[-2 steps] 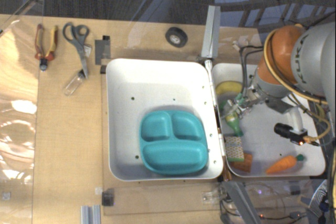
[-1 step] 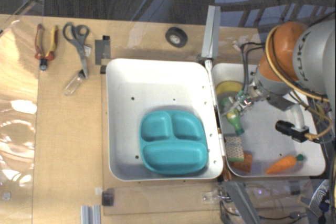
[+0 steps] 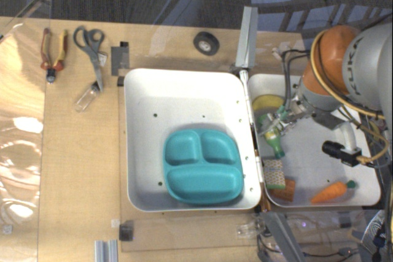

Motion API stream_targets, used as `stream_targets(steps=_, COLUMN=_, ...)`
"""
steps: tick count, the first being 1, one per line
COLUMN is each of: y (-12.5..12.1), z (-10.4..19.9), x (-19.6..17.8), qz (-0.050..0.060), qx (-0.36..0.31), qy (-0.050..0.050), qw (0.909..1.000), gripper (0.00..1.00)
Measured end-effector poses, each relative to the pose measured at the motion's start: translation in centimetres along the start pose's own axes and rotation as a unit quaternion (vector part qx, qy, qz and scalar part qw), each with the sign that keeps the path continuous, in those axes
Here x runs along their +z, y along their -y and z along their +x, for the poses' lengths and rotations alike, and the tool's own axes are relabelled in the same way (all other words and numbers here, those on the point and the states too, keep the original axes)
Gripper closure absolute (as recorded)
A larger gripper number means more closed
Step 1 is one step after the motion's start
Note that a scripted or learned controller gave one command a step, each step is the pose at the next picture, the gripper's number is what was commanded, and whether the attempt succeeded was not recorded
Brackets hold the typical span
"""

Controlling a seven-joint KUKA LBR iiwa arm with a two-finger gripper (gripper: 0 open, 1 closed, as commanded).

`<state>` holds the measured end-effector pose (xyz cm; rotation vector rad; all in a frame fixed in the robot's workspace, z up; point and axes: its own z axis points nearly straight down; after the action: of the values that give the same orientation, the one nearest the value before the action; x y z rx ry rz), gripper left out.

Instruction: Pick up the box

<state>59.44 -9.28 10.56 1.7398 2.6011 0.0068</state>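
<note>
We found the pincer point(image 3: 284, 121) low over the right bin point(image 3: 368, 196), near its left wall, above a yellow item point(image 3: 266, 102) and a green bottle-like toy point(image 3: 274, 143). We could not tell how far it was open, nor whether it had hold of anything; the clutter beneath hid the tips.

The box point(image 3: 275, 173) lay in the same bin, at the front left corner, just beside the dividing wall and touching or nearly touching a brown-orange piece point(image 3: 286, 189). A toy carrot point(image 3: 330, 191) lay well apart, toward the front right.

Judgement on the step in hand: the approach was not yet over the target. To do it well, we would bring the pincer toward the near edge of the bin, centre it over the box, and turn the wrist so one finger drops between box and wall and the other on the open side. The tight gap at the wall looked like the main risk, along with catching the neighbouring piece.

Appearance of the box: small, flat-lying, roughly rectangular, with a speckled multicoloured printed face. Finer print was too small to read.

The left bin point(image 3: 141, 132) held a teal divided plate point(image 3: 202, 165).
</note>
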Motion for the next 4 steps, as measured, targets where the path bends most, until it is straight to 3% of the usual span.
stream_targets(steps=1, y=1.6, z=6.5, x=-8.1, qz=0.002, qx=0.163, qy=-0.002, qw=0.9867, gripper=0.0)
stream_targets(steps=2, y=2.6, z=-0.3, x=-10.3, qz=0.005, qx=0.22, qy=-0.002, qw=0.9755, gripper=0.0)
stream_targets(steps=3, y=5.9, z=4.5, x=-7.9, qz=0.004, qx=0.156, qy=-0.003, qw=0.9878, gripper=0.0)
stream_targets(steps=4, y=8.2, z=-3.3, x=-6.7, qz=0.004, qx=0.231, qy=-0.002, qw=0.9731, gripper=0.0)
